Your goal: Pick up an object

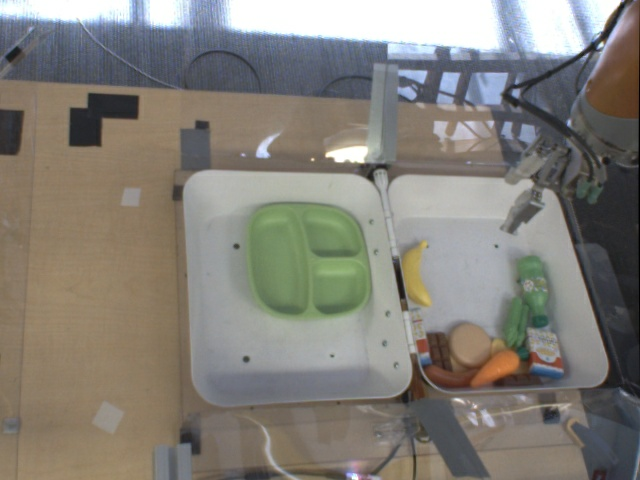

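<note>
The right bin (470, 223) holds toy food. A yellow banana (415, 274) lies by its left wall. A green bottle (532, 289) and a green pod (515, 320) lie along the right side. In the near corner sit a tan round bun (470, 345), an orange carrot (497, 368), a red sausage (450, 376), a brown bar (438, 348) and a small carton (545, 353). My gripper (520, 190) hangs over the bin's far right corner, apart from all of these. Its fingers are open with nothing between them.
The left bin (215, 358) holds a green divided plate (307, 260). A grey post (381, 118) stands behind the wall shared by the bins. Black cables (545, 113) run to the wrist at the upper right.
</note>
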